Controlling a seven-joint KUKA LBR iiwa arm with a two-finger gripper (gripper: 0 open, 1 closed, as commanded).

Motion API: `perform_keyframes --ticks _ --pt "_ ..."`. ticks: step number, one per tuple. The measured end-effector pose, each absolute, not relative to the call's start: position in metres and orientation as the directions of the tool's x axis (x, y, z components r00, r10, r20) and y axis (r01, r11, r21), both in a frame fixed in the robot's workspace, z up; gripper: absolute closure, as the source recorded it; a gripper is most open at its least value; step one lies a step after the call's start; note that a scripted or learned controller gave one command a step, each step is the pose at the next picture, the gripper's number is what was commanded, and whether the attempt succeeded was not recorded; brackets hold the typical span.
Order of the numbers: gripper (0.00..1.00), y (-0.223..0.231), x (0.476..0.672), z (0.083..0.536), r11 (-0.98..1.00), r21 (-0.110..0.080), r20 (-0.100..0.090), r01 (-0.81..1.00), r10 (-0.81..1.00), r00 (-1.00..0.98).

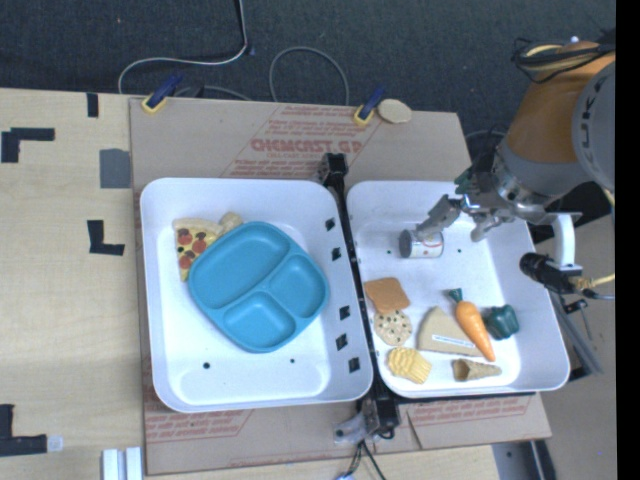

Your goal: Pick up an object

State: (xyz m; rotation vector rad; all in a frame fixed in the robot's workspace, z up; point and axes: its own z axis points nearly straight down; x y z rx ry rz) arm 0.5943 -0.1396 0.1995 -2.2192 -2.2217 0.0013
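Note:
My gripper hangs over the back of the right bin, open, with nothing between its fingers. The tip of its left finger is at a small grey and white cylinder lying on the bin floor; whether they touch I cannot tell. Nearer the front lie a brown toast piece, a cookie, a cheese wedge, an orange carrot, a dark green piece, a yellow ridged piece and a brown slice.
The left bin holds a blue divided plate and a pizza slice tucked at the plate's back left. A black divider runs between the bins. Cables lie behind the bench.

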Motion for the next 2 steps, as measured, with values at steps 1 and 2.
perform_keyframes --ticks 1,2 --pt "0.00 -0.129 0.639 0.101 0.001 0.004 -0.002 1.000 1.000 -0.001" --pt "0.00 -0.101 0.624 0.085 0.002 0.003 -0.004 1.000 1.000 -0.002"
